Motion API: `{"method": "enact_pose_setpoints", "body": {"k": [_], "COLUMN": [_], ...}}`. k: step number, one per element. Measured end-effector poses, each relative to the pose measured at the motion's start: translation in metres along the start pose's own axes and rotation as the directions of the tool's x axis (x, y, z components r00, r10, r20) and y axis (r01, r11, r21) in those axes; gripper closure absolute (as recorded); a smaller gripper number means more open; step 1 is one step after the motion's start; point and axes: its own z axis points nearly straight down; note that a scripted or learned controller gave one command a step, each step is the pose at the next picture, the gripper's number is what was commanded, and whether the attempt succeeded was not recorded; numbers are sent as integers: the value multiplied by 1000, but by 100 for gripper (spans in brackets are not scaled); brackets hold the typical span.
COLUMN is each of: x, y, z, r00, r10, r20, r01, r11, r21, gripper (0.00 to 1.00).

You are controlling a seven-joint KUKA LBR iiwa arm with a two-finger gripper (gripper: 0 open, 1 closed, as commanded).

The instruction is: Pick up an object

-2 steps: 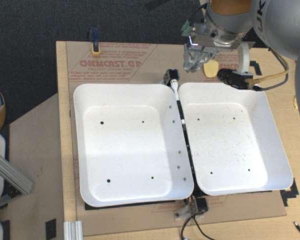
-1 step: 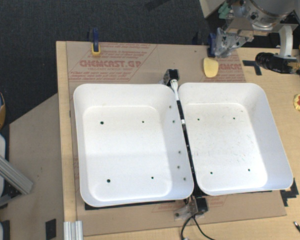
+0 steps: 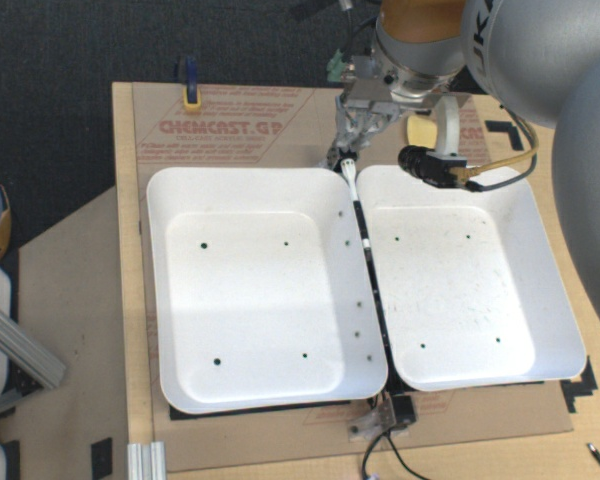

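Note:
My gripper (image 3: pixel 344 158) hangs at the far end of the bench, right over the seam where the two bins meet at their back rims. The left white bin (image 3: pixel 160 268) and the right white bin (image 3: pixel 540 268) lie side by side. Their floors show only small dark dots. The grey arm with its orange band comes in from the upper right, above the right bin's far corner. I see nothing between the gripper's tips at this distance.
A brown board (image 3: pixel 240 118) lies under both bins, held at the back left by a blue and yellow clamp (image 3: pixel 190 81). A metal rail (image 3: pixel 20 343) juts in at the lower left. Cables and a small connector (image 3: pixel 390 413) sit at the front edge.

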Motion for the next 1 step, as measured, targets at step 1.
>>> {"method": "enact_pose_setpoints", "body": {"k": [1], "x": [-14], "y": [-4], "z": [-51], "r00": [1000], "r10": [4], "r20": [1], "r01": [-4], "r11": [1000], "r21": [-8], "gripper": [100]}}
